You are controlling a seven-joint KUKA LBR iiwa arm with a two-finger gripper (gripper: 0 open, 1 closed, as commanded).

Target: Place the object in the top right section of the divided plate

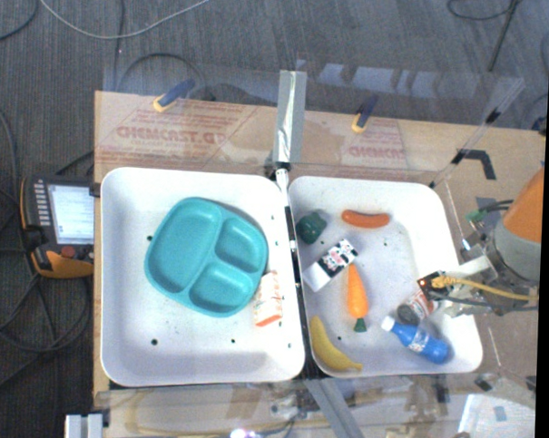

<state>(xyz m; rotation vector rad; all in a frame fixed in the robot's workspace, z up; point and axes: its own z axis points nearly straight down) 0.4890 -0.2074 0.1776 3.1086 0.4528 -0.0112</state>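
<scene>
nearby, carrot [357, 294], banana [331, 346], blue bottle [421, 341] beside tool [426, 285].

The cardboard [215, 134] behind the bins carries faint red print, seen reversed or upside down; the letters cannot be made out with certainty. A second faint red mark sits on the cardboard further right, also unreadable. The small carton [269, 300] beside the plate has orange-red print too small to read. The blue bottle [421, 342] has a label that is blurred.
</scene>
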